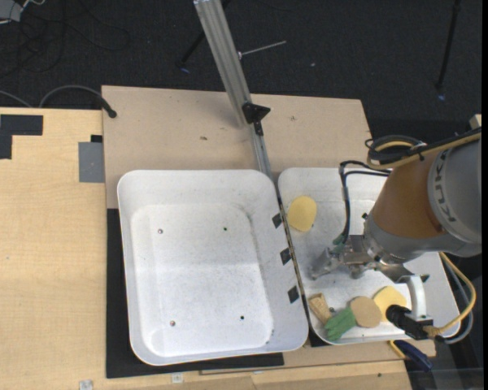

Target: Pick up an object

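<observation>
My gripper [335, 264] hangs low in the middle of the right bin [325, 177], below the grey and orange arm [423, 201] that reaches in from the right. A yellow disc [302, 213] lies near the bin's upper left, up and to the left of the gripper and apart from it. Along the front of the bin lie a small tan block [318, 305], a green piece [339, 325], a tan round piece [363, 311] and a yellow piece [389, 299]. These sit below the gripper. The arm's body hides part of the bin floor.
The left bin [195, 177] stands beside the right one, their rims meeting at a divider with black clips [286, 256]. A slanted metal rail [228, 63] rises behind the bins. Cables [390, 146] run by the arm at the right.
</observation>
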Controlling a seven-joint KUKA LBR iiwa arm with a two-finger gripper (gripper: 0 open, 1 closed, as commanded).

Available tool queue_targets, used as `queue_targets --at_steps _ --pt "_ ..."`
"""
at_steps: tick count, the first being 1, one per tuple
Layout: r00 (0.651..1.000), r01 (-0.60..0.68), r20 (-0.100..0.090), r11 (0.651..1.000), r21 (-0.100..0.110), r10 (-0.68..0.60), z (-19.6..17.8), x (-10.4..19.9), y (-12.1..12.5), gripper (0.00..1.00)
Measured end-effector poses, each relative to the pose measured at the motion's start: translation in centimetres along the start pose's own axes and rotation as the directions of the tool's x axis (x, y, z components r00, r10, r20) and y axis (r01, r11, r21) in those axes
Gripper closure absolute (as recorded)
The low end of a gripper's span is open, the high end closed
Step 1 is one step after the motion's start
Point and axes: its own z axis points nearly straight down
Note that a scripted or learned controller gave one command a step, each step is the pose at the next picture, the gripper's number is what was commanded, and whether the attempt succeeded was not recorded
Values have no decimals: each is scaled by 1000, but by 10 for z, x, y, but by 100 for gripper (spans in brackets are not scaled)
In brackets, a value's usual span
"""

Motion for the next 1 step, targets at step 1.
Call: queue_targets --at_steps 1 --pt "1000 -7 1 1000 -3 7 -13 -2 0 100"
